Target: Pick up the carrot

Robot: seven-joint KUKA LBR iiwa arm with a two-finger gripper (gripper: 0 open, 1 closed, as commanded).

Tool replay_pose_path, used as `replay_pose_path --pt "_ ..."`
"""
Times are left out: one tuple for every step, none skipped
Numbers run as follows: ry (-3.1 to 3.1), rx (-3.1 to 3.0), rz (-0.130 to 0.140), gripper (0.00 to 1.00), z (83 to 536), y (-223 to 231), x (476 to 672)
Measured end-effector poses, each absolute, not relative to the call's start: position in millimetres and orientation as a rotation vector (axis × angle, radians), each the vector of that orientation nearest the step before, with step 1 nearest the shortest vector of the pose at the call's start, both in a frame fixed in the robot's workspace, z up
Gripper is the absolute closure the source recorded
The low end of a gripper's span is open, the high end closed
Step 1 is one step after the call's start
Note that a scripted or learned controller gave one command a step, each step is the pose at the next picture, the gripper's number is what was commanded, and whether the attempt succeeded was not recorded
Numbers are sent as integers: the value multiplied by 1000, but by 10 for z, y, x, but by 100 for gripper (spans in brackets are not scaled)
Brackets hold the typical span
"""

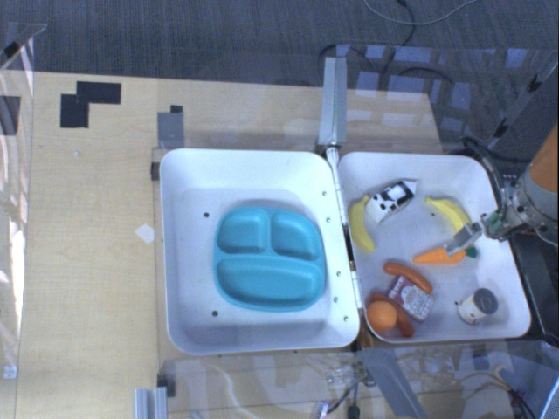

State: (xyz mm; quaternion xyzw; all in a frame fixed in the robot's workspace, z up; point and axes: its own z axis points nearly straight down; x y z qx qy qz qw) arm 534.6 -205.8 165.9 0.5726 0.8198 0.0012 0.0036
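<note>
The orange carrot (437, 255), with a small green top at its right end, lies in the right bin (489, 177), right of centre. My gripper (465, 237) reaches in from the right edge and sits low just above the carrot's right end, touching or nearly touching it. The carrot rests on the bin floor. Behind the gripper, the grey wrist and orange band (546, 168) run off the right side.
The right bin also holds two bananas (358, 223) (448, 213), a black-and-white toy (390, 201), a sausage (408, 276), a red packet (412, 300), an orange (382, 315) and a small round can (479, 305). A blue divided plate (269, 257) lies in the left bin (188, 234).
</note>
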Motion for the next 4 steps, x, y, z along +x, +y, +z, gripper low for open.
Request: replay_pose_path --pt "2695 1583 6 0 899 -1763 5178" --pt "2764 1467 7 0 896 -1812 5593" --pt "2759 1464 13 100 1021 -1802 5617" --pt "2696 1596 5 100 2276 -1395 5570"
